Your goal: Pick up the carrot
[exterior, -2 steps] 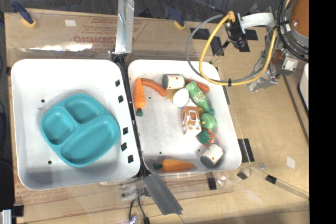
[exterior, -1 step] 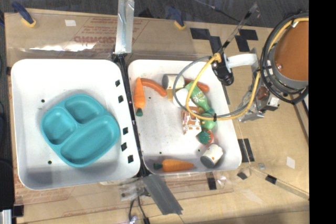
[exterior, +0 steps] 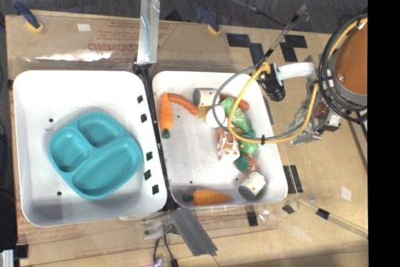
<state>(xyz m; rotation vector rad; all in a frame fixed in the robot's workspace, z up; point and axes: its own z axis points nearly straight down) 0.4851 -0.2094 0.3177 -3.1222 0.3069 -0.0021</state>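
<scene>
No pick had been made. The gripper stood right of the right bin; whether open or closed could not be told. The left-wall carrot and the near-wall carrot lay ungrasped inside.

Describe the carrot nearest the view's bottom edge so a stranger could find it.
Find the white bin without the teal plate. Along its wall nearest the view's bottom lies a carrot, horizontal; the other carrots sit near the opposite wall.
</scene>
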